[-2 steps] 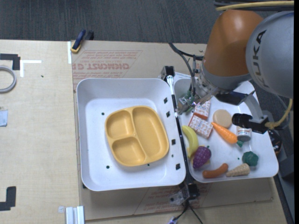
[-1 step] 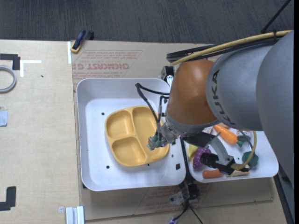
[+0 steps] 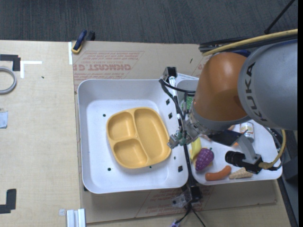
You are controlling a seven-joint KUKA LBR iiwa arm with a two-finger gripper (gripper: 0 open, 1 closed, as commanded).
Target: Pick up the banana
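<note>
**Arm low over the right bin, banana beneath it**

The gripper hangs at the divide between the bins; whether it is released or clenched I cannot tell (it is small and cluttered by cables). The banana lies in the right bin, partly hidden under the arm, touching purple grapes. The arm reaches in from the right, its orange band bulging above the bin. A yellow tray sits in the left bin.

The worktop is covered partly by cardboard, on which two white bins are set.
</note>
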